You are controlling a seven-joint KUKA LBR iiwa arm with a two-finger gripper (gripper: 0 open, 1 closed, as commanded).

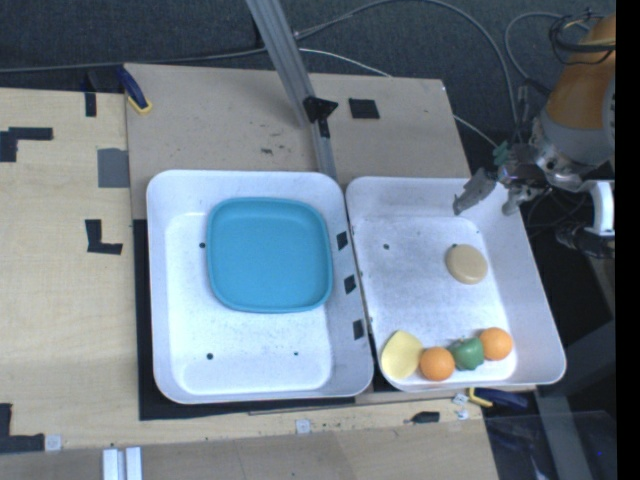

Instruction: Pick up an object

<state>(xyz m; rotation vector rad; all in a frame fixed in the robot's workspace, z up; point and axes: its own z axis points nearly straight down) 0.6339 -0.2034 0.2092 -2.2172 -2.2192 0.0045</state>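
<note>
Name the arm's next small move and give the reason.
Probably lower the gripper toward the tan round piece in the right bin. The gripper hangs over that bin's far right corner with nothing between its jaws, and that piece lies nearest, apart from the others.

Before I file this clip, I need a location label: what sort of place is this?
Most likely a robot lab test bench, not a kitchen. Two white bins sit side by side on a taped board, one holding a blue plate, the other toy-like food, with loose cables behind and the arm's tool at the right.
</note>
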